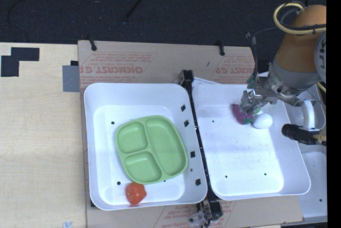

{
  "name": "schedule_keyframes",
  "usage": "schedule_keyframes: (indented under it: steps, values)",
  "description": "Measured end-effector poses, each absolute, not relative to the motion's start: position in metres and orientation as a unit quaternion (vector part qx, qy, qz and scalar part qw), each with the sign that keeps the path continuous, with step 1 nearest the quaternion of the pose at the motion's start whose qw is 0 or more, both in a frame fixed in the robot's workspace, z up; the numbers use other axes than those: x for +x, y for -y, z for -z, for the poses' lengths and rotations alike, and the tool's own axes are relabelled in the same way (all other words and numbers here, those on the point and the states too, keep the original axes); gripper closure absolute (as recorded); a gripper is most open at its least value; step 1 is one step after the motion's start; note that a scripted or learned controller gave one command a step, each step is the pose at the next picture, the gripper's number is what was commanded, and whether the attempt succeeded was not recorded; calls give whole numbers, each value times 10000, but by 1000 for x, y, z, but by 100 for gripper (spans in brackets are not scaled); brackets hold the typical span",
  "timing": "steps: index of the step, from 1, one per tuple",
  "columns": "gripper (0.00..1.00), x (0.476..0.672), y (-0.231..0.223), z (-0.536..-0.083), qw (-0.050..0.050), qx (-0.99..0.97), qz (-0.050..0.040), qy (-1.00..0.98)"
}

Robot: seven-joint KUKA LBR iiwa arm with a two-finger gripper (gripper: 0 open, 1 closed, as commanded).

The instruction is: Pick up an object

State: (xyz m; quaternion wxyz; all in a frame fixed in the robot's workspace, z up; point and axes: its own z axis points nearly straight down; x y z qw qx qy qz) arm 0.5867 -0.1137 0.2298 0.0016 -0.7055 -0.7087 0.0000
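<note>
The pincer (249, 110) sits low in the right bin (250, 168) over a purple object (240, 114); its finger state cannot be told. A white egg-shaped object (262, 121) lies beside it.

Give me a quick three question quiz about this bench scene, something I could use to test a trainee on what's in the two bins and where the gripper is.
1. True or false: the green divided plate lies in the left bin.
2. Which thing sits just below the plate, near the left bin's front wall? A) a white egg-shaped object B) a small orange-red object C) a purple object
3. Fill in: the gripper is down over the ______ object at the back of the right bin.

Key
1. True.
2. B, the small orange-red object.
3. Purple; the purple object lies against the white egg-shaped object.
</note>
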Motion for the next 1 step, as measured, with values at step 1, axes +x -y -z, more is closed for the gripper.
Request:
schedule_keyframes:
  steps: [1]
  values:
    - [100,594,61,-218,25,-7057,-7,7085]
